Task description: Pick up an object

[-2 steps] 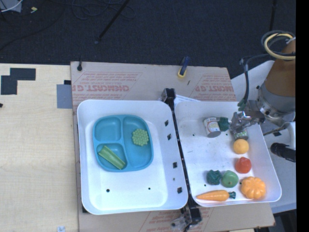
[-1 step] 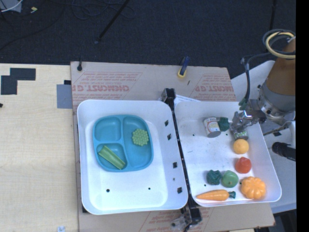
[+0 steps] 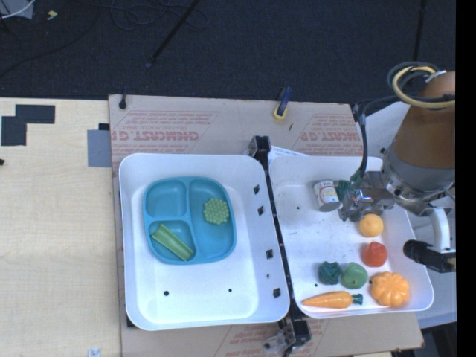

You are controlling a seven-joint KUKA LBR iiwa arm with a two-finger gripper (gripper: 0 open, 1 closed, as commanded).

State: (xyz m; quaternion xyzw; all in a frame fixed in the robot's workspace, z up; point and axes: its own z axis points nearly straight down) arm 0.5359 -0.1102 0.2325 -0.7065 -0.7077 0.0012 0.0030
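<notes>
At the near edge of the right bin (image 3: 297, 222) lies a carrot (image 3: 328, 300), pointing left to right along the rim, with a small orange pumpkin (image 3: 390, 288) just beside its right end. Just behind them sit a dark green vegetable (image 3: 329, 272) and a green apple (image 3: 355, 276), touching each other, and a red tomato (image 3: 374, 253) a little farther back and to the right. Beyond the tomato is a yellow lemon (image 3: 370, 225), with the gripper (image 3: 355, 201) directly over its far left side; whether the tool is wide or closed cannot be told from this angle, and nothing is seen held in it. A small tin can (image 3: 325, 193) lies on its side just left of the gripper.

The left bin (image 3: 141, 288) holds a blue divided plate (image 3: 223, 251) with 3 sections: a green celery-like strip (image 3: 172, 242) in the near left one and a round green cluster (image 3: 216, 211) in the right one.

Both bins rest on a printed cardboard sheet (image 3: 193, 129) over a pale wooden bench (image 3: 52, 236), which carries a few dark and grey patches at the left. A yellow and blue clamp (image 3: 282, 104) grips the far edge of the cardboard. Behind lies dark carpet (image 3: 223, 36) with loose cables (image 3: 26, 2).
</notes>
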